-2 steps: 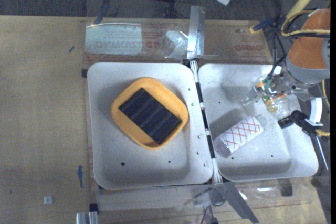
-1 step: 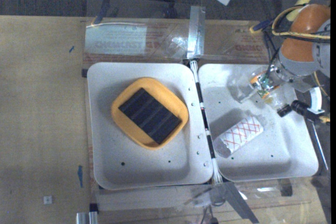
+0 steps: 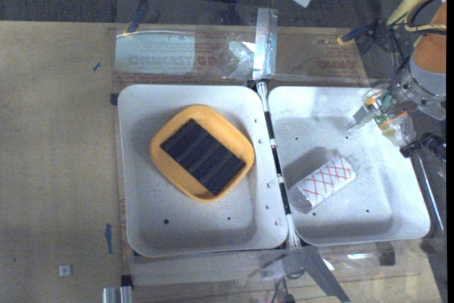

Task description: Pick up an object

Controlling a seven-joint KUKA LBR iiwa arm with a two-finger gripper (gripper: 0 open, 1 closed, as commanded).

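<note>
A yellow-orange rounded object with a black ribbed top [image 3: 202,152] lies in the middle of the left bin [image 3: 142,223]. In the right bin [image 3: 397,216] a white packet with a red lattice pattern [image 3: 325,182] lies tilted, near the bin's left wall. My gripper [image 3: 378,111] hangs over the upper right corner of the right bin, well up and to the right of the packet and apart from it. Nothing is seen held in it.
The arm with its orange band [image 3: 433,53] comes in at the right edge, with cables and a yellow bar behind it. A metal divider bracket [image 3: 266,46] and crumpled clear plastic [image 3: 237,57] sit behind the bins. A chair base stands on the floor beyond.
</note>
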